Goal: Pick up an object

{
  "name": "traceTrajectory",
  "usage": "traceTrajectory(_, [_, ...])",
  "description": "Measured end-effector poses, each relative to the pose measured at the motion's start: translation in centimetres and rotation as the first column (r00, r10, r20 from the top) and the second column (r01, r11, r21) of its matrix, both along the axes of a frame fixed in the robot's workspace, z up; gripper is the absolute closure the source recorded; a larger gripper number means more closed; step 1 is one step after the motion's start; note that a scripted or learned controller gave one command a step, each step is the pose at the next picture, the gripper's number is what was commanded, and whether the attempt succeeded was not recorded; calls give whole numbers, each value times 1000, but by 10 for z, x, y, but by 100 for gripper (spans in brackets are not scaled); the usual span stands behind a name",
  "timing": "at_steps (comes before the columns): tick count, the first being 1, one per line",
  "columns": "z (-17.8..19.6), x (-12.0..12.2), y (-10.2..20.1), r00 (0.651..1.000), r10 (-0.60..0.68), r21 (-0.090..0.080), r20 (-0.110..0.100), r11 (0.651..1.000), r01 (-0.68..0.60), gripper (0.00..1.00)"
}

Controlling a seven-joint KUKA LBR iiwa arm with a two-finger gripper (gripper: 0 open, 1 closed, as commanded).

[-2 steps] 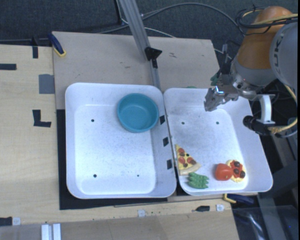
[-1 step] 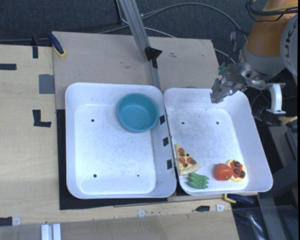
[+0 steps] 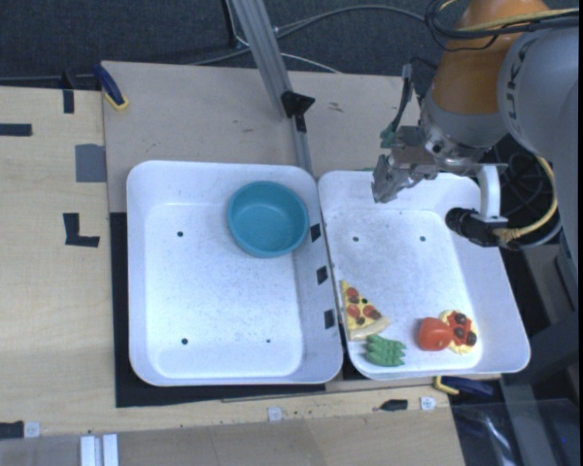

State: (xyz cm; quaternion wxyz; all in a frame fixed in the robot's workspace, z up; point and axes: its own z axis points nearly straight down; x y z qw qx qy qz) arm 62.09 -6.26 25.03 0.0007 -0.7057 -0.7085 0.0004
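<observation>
bench tan, two white bins; tool over right bin

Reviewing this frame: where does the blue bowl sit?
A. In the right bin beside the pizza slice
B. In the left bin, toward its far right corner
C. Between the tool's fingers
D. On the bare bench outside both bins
B: the blue bowl rests inside the left bin, near its far right corner, while the pizza slice lies in the right bin and the tool hangs over that bin's far edge.

Partial letters on arm, perhaps "UK"
</observation>
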Motion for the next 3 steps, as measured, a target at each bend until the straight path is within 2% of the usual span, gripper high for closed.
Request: traceTrajectory(3, [-32, 11, 143, 1000, 0, -1, 1, 1000, 0, 100])
